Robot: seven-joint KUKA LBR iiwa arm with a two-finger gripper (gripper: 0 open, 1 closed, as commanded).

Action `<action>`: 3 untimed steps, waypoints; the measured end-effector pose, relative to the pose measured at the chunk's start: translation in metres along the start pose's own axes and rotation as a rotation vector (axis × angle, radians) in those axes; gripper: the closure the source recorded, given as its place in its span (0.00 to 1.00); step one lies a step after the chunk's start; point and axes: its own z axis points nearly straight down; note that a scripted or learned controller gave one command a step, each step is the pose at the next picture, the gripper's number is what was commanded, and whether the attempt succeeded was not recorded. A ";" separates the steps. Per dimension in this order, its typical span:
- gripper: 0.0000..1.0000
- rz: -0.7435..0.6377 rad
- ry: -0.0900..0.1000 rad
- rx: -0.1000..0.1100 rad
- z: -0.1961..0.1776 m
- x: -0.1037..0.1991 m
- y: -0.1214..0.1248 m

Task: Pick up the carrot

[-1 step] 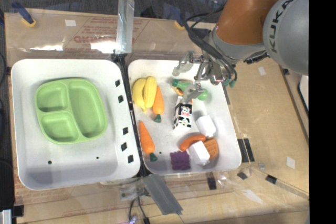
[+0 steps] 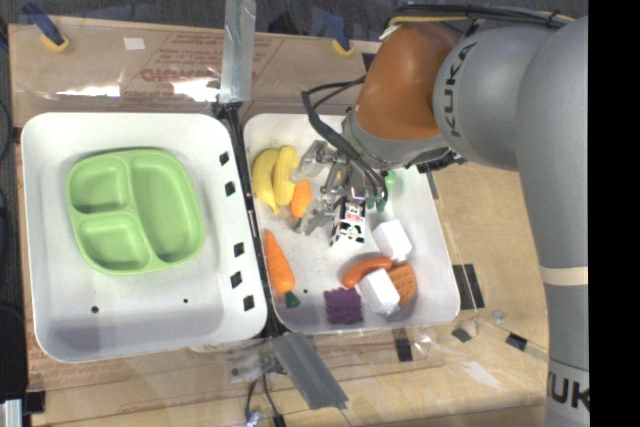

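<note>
My arm hung over the right bin, "KUKA" lettered on its grey casing.

My arm (image 2: 500, 95) reached in above the right bin (image 2: 432, 235); the left bin (image 2: 50, 215) held a green divided plate (image 2: 135, 210). My pincer (image 2: 318, 205) sat low beside the bananas (image 2: 272, 177), just touching a small orange piece (image 2: 300, 198); whether it was open or closed, I cannot tell. The carrot (image 2: 279, 267) lay apart, along the right bin's left wall, near a purple block (image 2: 343, 306).

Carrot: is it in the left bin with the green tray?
No, the carrot lies in the right bin, against its left wall, while the green tray sits alone in the left bin.
</note>
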 end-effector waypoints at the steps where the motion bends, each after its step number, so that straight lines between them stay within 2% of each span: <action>1: 0.00 -0.210 -0.014 0.004 0.032 -0.019 0.011; 2: 1.00 -0.217 -0.016 0.004 0.021 -0.020 0.013; 3: 1.00 -0.436 -0.022 0.007 -0.148 0.013 0.020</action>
